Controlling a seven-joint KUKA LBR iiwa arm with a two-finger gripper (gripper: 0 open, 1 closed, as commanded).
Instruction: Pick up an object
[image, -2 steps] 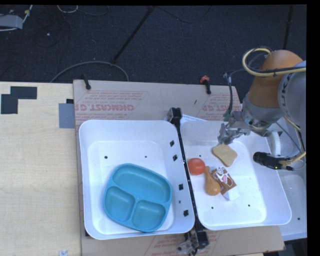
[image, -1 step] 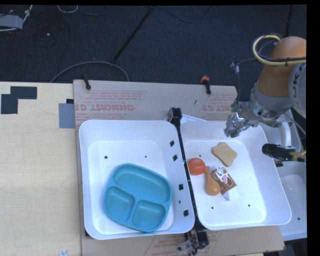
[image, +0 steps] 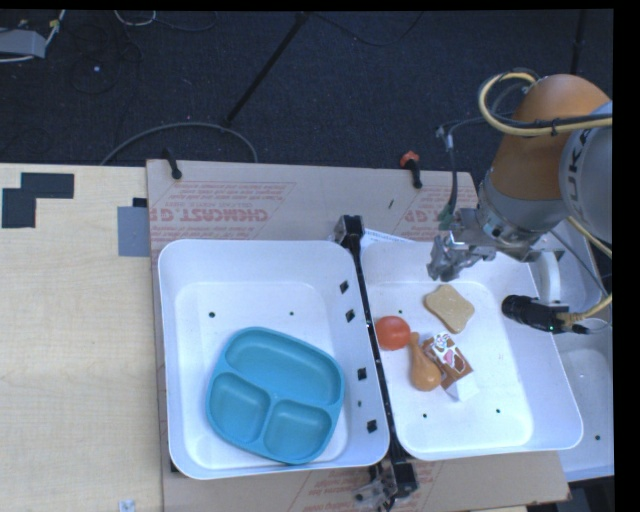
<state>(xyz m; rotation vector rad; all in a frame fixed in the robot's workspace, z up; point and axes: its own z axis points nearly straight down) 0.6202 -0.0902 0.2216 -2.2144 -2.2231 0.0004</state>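
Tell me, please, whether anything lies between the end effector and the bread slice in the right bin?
Nothing visible does. The end effector hangs over the right bin's far edge, and the bread lies just in front of it with bare floor between. The tomato lies further left.

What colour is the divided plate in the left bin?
Light blue, all over; the divided plate shows plainly in the camera view, lying in the left bin.

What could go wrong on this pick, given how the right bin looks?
1. The orange ball, drumstick-shaped toy and snack packet crowd together; a grasp there may nudge neighbours or catch two.
2. The gripper hangs near the bin's far wall, beside the bread slice; descending there likely misses.
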